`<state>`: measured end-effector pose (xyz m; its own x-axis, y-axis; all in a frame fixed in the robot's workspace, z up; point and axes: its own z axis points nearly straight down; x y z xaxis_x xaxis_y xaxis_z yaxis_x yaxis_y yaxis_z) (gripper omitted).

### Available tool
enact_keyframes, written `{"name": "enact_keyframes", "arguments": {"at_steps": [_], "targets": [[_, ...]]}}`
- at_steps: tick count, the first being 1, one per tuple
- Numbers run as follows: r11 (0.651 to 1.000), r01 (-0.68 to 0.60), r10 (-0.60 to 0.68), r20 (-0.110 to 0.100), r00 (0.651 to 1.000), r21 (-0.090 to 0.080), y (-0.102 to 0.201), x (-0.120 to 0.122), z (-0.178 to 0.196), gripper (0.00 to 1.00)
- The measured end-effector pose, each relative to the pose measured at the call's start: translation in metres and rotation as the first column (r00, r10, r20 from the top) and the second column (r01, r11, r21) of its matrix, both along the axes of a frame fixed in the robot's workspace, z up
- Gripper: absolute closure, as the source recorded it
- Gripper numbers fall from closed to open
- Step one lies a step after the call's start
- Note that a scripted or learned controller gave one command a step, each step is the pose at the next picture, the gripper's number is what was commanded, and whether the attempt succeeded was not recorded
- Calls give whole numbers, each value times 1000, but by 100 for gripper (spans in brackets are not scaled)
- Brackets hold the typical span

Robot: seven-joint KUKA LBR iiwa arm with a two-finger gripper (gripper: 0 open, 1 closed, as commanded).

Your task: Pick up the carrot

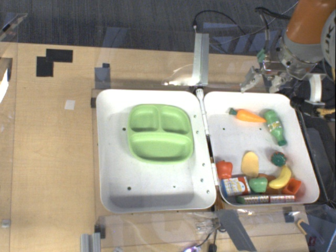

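The carrot [248,115], orange with a small green top, lies on its side near the back of the right bin [226,140], its green end pointing left. My gripper [262,83] hangs above the back rim of that bin, up and to the right of the carrot and apart from it. Its two fingers stand spread open, and there is nothing between them.
A green bottle [274,126] lies just right of the carrot. Toward the bin's front sit a yellow fruit [250,163], a banana [282,177], a red pepper [224,169], a green fruit [258,184] and a small box [234,185]. The left bin [113,156] holds a green divided plate [160,133].
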<state>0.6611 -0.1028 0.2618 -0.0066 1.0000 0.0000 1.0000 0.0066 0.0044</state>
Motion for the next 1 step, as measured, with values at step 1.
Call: {"name": "enact_keyframes", "arguments": {"at_steps": [1], "targets": [[991, -134, 134, 0, 991, -1, -21, -11, -111, 0]]}}
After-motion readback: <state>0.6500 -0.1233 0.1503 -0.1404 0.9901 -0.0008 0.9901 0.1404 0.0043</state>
